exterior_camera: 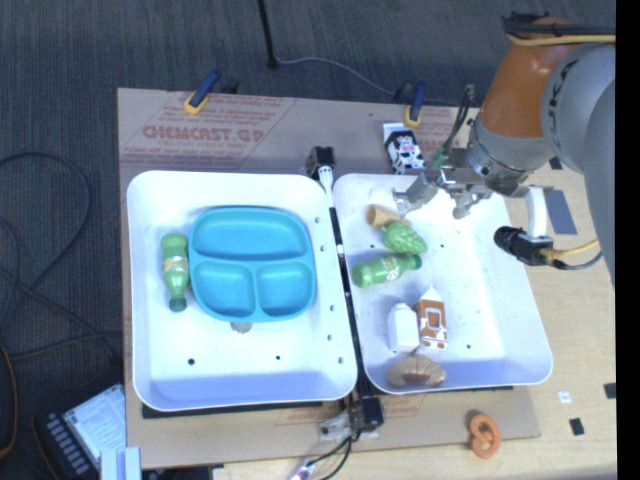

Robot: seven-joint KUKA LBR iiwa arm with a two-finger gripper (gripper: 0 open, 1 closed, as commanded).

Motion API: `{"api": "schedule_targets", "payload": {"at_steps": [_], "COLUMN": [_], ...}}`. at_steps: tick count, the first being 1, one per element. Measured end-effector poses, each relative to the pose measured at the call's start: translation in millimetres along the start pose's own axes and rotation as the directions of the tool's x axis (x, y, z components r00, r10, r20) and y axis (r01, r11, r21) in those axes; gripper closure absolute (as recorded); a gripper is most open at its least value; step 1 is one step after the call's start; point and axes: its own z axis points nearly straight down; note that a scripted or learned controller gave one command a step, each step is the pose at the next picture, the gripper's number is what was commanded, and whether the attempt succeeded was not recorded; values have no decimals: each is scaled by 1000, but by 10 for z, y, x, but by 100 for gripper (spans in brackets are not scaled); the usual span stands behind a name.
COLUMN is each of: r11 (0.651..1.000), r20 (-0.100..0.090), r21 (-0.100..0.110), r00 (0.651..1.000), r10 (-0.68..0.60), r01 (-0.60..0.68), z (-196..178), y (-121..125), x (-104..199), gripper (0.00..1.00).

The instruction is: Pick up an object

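camera view | gripper (441,195) fingers spread, holding nothing | ice-cream cone toy (395,229) just left | green bottle (385,268) below-left

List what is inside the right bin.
In the right bin: an ice-cream cone toy, a green bottle, a white bottle, a small carton and a brown bread-like piece. The gripper hovers over its far end.

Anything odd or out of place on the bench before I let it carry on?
One thing: a small orange pretzel-shaped item lies on the bench outside the right bin, past its near edge. The green bottle there lies on its side.
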Motion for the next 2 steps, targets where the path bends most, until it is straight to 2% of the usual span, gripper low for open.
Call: {"api": "schedule_targets", "payload": {"at_steps": [1,2], "r11": [1000,1000], "r20": [1,4], "r21": [-4,-7], "r00": [1000,1000], "r10": [2,2], "r01": [-2,-2], "z": [1038,936], "y": [-583,-577], "x": [-165,-174], "gripper": [0,100]}}
